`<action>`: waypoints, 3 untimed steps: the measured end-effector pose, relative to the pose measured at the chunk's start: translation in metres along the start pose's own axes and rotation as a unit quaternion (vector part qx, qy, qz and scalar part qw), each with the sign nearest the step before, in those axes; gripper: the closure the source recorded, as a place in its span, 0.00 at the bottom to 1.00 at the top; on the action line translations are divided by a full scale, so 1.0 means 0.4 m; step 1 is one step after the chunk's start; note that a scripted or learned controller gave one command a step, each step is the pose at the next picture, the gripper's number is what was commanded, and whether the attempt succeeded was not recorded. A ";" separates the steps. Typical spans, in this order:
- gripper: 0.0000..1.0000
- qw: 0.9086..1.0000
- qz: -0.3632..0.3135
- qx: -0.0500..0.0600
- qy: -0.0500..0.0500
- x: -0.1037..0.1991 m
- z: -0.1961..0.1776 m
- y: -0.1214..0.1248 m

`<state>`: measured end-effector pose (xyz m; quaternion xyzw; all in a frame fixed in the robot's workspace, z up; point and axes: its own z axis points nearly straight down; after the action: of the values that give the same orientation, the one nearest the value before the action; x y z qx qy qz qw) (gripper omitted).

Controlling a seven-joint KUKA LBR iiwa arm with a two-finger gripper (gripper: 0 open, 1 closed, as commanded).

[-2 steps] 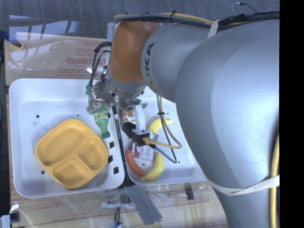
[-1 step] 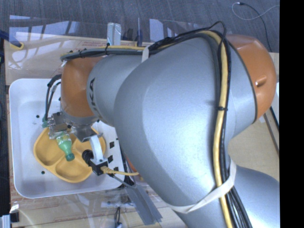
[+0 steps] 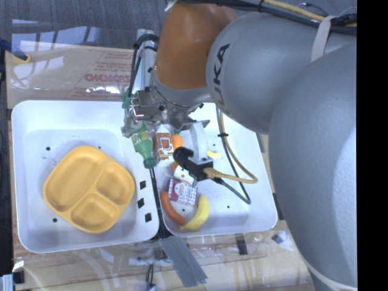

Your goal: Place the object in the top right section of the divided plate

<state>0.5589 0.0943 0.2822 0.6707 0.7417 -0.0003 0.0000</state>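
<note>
The gripper (image 3: 159, 143) sits low among the right bin's (image 3: 251, 214) clutter (finger state cannot be told). Best to pick one item cleanly, e.g. the green bottle (image 3: 144, 145), before carrying it to the plate (image 3: 89, 188) in the left bin.

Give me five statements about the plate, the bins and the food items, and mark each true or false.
1. The yellow divided plate lies in the left bin. True.
2. The plate holds a banana. False: its sections are bare; the banana lies in the right bin.
3. The green bottle lies in the right bin near the wall between the bins. True.
4. The arm reaches over the left bin's far left corner. False: it hangs over the right bin.
5. A sausage lies beside the banana. True.
</note>
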 end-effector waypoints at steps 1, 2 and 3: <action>1.00 1.000 0.024 0.004 -0.001 0.177 0.213 -0.075; 1.00 0.988 0.153 0.002 -0.001 0.256 0.233 -0.074; 1.00 0.994 0.110 0.000 0.000 0.006 -0.161 -0.055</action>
<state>0.5368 0.0946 0.3466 0.7483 0.6634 -0.0004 -0.0006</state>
